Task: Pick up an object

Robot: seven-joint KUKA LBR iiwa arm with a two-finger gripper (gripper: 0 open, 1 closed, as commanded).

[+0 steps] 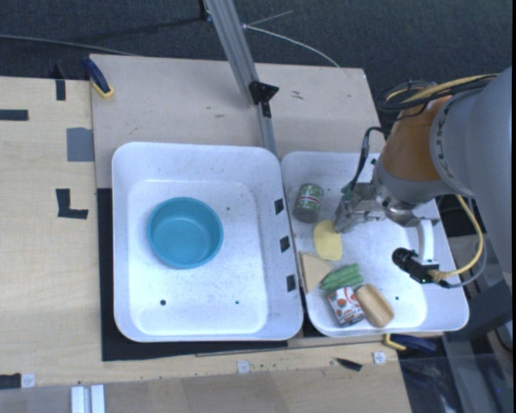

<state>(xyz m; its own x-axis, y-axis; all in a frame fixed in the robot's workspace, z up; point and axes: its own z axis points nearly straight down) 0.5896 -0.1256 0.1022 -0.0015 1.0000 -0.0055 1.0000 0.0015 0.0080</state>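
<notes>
In the right bin (439, 312) lie a small grey-green can (308, 201), a yellow lemon-like piece (328, 242), a green pod (340, 277), a red-labelled packet (345, 305) and a tan bread-like roll (375, 305). A pale wedge (313, 269) leans by the bin's left wall. My gripper (349, 216) reaches down from the right, its tips just right of the can and directly above the yellow piece. Whether anything sits between the fingers is hidden by the gripper body. The left bin (138, 170) holds a blue bowl (185, 231).
A slanted metal pole (236, 50) crosses the back and ends between the bins. The arm's grey body and orange band (413, 149) hang over the right bin's far right side, with cables (464, 256) looping beside it. A yellow-blue clamp (97, 77) lies on the bench at back left.
</notes>
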